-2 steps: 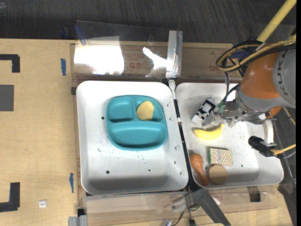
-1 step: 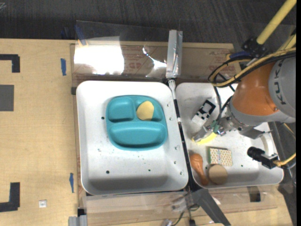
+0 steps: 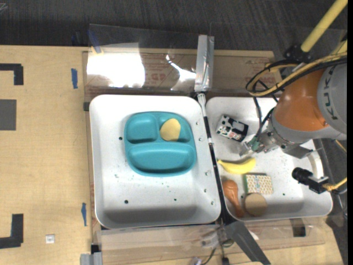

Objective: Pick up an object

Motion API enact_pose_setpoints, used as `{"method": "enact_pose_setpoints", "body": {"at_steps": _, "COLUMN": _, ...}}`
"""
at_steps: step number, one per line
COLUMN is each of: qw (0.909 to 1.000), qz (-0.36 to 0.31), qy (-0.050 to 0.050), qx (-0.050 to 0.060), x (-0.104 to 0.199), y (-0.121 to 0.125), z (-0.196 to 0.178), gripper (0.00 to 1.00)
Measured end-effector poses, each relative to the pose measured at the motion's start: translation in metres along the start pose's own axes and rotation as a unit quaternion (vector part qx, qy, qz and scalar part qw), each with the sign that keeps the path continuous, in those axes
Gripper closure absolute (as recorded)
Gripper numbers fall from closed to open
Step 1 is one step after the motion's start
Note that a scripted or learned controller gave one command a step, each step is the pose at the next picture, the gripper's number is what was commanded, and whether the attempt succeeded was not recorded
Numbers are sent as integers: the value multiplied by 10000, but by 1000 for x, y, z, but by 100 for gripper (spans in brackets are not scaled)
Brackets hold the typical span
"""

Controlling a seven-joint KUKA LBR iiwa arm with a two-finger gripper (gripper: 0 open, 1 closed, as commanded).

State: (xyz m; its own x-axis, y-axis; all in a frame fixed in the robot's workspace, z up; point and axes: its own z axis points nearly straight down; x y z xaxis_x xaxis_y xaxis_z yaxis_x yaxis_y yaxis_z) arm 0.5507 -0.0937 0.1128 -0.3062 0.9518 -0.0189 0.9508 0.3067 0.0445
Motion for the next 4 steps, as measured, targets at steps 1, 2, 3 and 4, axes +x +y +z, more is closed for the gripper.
{"method": "enact_pose_setpoints", "body": {"at_steps": 1, "qw": 10000, "qz": 5, "qy": 8, "qx": 16, "x": 0, "y": -1, "z": 1, "gripper": 0}}
{"method": "enact_pose_setpoints", "body": {"at_steps": 2, "qw": 9852, "qz": -1700, "qy": 107, "qx": 164, "x": 17, "y": -68, "z": 22, "gripper": 0}}
{"method": "enact_pose_setpoints", "body": {"at_steps": 3, "qw": 9854, "qz": -1694, "qy": 82, "qx": 127, "x": 16, "y": -65, "z": 10, "gripper": 100}}
{"method": "enact_pose_setpoints", "body": {"at_steps": 4, "qw": 9963, "qz": -825, "qy": 111, "qx": 193, "x": 78, "y": -10, "z": -75, "gripper": 100}}
